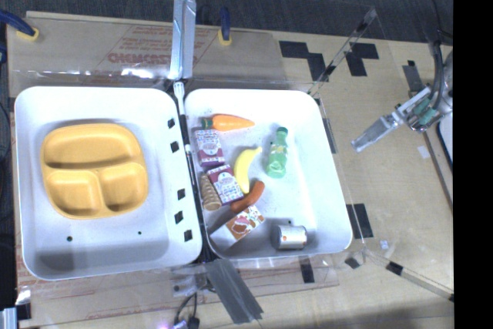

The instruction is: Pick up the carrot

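Observation:
The carrot is orange with a green stub at its left end. It lies on its side at the back of the right bin, close to the divider between the bins. My gripper hangs over the bench to the right of that bin, outside its rim and well away from the carrot. Nothing shows in its grasp.
In the right bin lie a banana, a green bottle, a red sausage, three small cartons, and a silver can. The left bin holds a yellow compartment tray.

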Robot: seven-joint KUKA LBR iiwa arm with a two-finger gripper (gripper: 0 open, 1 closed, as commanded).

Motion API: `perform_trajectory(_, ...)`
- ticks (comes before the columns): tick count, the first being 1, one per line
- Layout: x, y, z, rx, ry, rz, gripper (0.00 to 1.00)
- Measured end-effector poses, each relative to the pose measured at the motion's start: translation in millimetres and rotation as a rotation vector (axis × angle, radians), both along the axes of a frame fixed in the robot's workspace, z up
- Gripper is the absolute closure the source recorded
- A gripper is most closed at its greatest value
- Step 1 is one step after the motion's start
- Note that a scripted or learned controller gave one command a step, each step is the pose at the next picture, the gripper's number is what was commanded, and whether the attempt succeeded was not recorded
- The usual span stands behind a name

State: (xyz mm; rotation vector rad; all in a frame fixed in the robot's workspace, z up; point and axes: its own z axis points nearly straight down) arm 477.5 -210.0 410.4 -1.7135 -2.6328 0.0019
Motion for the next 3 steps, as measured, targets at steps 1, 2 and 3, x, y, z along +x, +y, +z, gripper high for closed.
perform_trajectory(1,-0.7,-1.2,32.3,-0.002,-0.002,-0.213,0.00)
perform_trajectory(2,0.1,-0.9,42.8,-0.004,-0.002,-0.207,1.00)
perform_trajectory(3,-0.4,55.3,31.5,0.000,0.002,-0.166,1.00)
